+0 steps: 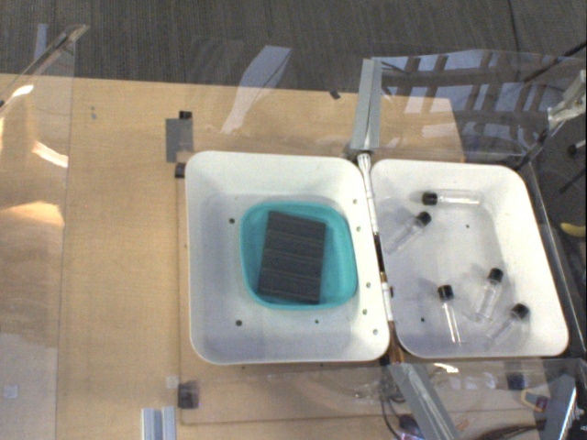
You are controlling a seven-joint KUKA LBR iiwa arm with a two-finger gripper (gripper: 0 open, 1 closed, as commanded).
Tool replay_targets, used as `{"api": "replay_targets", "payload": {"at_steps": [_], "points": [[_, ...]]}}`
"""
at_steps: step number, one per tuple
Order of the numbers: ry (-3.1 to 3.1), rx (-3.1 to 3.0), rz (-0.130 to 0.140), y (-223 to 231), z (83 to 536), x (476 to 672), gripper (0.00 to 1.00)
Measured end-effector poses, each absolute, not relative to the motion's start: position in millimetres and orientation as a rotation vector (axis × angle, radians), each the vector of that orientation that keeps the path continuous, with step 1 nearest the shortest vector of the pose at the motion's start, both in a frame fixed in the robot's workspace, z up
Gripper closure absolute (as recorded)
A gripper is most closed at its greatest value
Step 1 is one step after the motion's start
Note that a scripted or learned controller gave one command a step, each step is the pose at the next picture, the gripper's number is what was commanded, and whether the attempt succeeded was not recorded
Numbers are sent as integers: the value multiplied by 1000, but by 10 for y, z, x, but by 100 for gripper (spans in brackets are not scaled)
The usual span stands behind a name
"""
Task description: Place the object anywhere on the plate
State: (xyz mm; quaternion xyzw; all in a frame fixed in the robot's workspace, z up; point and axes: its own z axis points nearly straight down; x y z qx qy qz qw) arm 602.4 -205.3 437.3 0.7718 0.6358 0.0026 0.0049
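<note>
The gripper: I cannot tell its state from this view, nor whether it is holding or touching anything, so I am not saying more about it.

The dark ribbed block (292,258) is lying flat on the teal plate (249,246), a little tilted, and it is covering most of the plate's flat middle. The plate is sitting near the centre of the left bin (211,328). If this block is the object, I am judging the task as already done. The danger then is a further descent into this bin, which could push the block against the plate's raised rim or drag it off.

In the right bin (541,333) five clear vials with black caps (449,197) are lying on their sides. Two are near each other at the far side and three are near each other at the near side. If one of these is the object, I am expecting more trouble:
- The glass is smooth and round, so it could be slipping out of a grasp or rolling away when touched.
- The near three are lying close together, so a grasp could be disturbing a neighbour.
- On the plate only a narrow teal border is free, so a released vial could be rolling off the block and over the rim into the bin.
</note>
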Motion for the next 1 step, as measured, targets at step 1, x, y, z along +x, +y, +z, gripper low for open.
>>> {"api": "replay_targets", "payload": {"at_steps": [1], "points": [[1872, 2511, 9, -1752, 4362, 6702, 0]]}}
